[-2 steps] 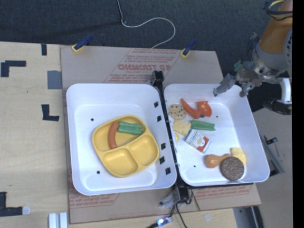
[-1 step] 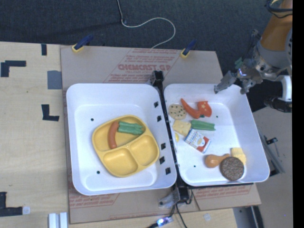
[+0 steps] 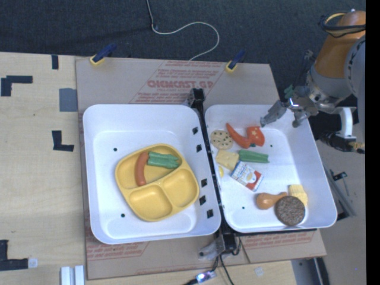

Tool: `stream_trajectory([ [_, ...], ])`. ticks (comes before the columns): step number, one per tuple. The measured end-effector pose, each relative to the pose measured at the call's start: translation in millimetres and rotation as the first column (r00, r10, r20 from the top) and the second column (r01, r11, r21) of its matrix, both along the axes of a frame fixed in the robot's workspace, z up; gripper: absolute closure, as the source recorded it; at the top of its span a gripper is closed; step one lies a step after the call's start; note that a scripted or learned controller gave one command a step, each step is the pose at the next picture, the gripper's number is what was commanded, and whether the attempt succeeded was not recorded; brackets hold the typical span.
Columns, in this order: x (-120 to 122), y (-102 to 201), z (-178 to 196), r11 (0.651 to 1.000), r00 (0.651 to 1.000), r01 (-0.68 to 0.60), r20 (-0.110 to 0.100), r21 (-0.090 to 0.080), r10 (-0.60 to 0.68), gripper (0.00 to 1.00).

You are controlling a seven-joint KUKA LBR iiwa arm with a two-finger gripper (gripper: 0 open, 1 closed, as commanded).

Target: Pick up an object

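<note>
Nearest toy: Since the task is just to pick up any one thing, the red pepper toy [image 3: 244, 136] looks like the easy pick, lying in the right bin [image 3: 314, 159] near its top edge, close to the gripper.
How it will feel: It is probably light, hard plastic, a bit smooth and curvy, so it may slip.
Where to hold it: Across its thick middle, not the thin tail, seems best.
Neighbours: A cookie [image 3: 221, 138] sits just to its left, and a green bean pod [image 3: 253, 156] lies just below it.
Other toys: A cheese piece [image 3: 227, 159], a small carton [image 3: 246, 176], a chicken leg [image 3: 268, 200] and a brown patty [image 3: 290, 210] lie lower in the same bin.
Gripper: The gripper [image 3: 270, 116] hangs over the bin's top right corner with nothing in it; how wide it is cannot be told.
Left bin: The left bin [image 3: 101, 159] holds a yellow tray [image 3: 157, 198] with a sausage [image 3: 141, 167] and a green bean [image 3: 162, 160].
</note>
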State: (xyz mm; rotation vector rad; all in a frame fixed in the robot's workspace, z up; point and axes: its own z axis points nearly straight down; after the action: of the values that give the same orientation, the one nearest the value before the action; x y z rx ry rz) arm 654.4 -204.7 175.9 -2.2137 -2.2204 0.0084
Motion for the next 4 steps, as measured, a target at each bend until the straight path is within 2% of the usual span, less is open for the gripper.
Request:
stream_trajectory([
  [2,1,3,-95,1.0,1.0,-0.001,0.006,0.0,0.001,0.0],
  [3,2,3,-84,1.0,1.0,-0.003,0.005,-0.002,0.003,1.0],
  [4,-3,4,-43,1.0,1.0,0.002,0.008,0.0,-0.002,1.0],
])
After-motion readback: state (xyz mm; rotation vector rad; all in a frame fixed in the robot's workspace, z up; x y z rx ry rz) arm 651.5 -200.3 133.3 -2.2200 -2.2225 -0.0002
